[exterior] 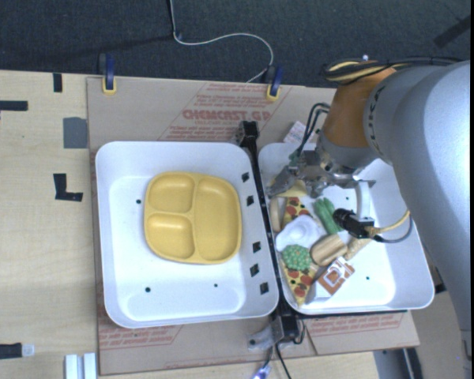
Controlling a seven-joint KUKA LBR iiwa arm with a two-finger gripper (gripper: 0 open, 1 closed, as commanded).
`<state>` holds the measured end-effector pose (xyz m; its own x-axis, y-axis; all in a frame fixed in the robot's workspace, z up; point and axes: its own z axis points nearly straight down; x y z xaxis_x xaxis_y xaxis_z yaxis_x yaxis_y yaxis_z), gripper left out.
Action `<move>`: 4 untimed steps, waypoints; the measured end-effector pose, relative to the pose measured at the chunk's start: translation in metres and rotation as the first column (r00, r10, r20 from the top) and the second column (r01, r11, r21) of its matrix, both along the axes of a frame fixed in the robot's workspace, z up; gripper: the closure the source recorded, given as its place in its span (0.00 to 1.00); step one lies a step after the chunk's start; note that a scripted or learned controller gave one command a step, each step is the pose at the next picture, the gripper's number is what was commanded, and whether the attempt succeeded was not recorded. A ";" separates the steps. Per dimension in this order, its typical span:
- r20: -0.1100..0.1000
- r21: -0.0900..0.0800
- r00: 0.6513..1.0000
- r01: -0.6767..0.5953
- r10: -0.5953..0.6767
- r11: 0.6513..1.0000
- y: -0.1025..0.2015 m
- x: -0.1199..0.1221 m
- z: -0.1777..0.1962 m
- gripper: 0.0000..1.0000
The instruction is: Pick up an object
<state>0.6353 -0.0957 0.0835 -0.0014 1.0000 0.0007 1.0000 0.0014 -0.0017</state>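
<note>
The right white bin holds a heap of toy food along its left side. From the top there is a pizza slice, a green vegetable, a white piece, a broccoli floret, a tan bread roll, a small square waffle-like piece and a second pizza slice. My gripper is low in the bin's upper left corner, just above the top pizza slice. I see nothing held in it.
The left white bin carries a yellow divided plate. The grey arm with its orange band covers the right bin's upper right. A black divider runs between the bins. A cable loops over the food.
</note>
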 end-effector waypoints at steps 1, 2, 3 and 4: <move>0.002 0.000 1.000 0.001 -0.001 1.000 -0.001 0.014 0.001 0.00; 0.013 -0.018 1.000 0.004 -0.004 1.000 -0.009 0.016 0.017 1.00; 0.005 -0.007 1.000 0.001 -0.001 1.000 -0.003 0.014 0.012 0.00; -0.001 -0.002 1.000 0.001 -0.001 1.000 0.000 -0.009 0.000 0.00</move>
